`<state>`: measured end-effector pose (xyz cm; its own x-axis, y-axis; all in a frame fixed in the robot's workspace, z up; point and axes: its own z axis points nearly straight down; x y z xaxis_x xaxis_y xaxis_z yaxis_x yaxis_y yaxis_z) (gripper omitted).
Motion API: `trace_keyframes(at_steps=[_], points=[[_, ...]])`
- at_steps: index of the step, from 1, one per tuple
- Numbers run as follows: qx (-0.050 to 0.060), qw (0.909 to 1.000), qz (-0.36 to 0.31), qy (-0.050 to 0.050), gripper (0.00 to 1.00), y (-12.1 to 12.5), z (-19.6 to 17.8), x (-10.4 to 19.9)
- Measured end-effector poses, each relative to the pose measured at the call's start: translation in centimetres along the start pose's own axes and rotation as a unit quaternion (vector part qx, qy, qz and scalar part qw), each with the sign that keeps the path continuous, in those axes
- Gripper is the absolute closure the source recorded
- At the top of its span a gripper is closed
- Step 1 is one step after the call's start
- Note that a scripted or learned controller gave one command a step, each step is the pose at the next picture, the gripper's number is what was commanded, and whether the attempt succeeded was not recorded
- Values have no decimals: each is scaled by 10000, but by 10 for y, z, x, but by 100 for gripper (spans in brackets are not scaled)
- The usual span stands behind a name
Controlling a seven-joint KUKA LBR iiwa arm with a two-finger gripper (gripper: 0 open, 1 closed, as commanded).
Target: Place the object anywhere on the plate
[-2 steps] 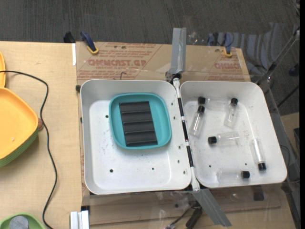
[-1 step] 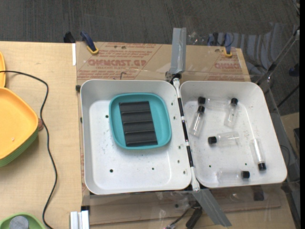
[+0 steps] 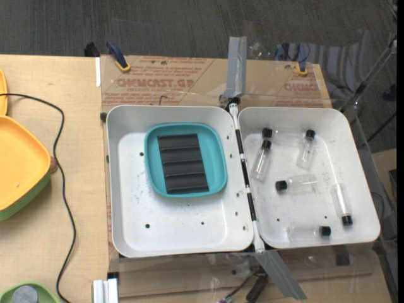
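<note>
The teal plate (image 3: 186, 160) sits at the left bin's (image 3: 126, 188) twelve o'clock, bare floor below; clear vials (image 3: 262, 160) scatter across the right bin (image 3: 353, 169).

Both white bins (image 3: 126, 188) look like smooth, slightly glossy plastic. The teal plate (image 3: 216, 163) seems matt plastic with a dark ribbed insert. The vials (image 3: 261, 160) are clear, black-capped. The bench (image 3: 44, 81) looks like pale wood.
</note>
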<state>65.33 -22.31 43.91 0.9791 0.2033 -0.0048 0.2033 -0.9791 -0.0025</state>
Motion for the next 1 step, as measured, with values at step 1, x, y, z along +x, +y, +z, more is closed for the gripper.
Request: trace_keyframes(at_steps=[1], points=[[5, 10000, 17, -2, 0, 0, 0, -1]])
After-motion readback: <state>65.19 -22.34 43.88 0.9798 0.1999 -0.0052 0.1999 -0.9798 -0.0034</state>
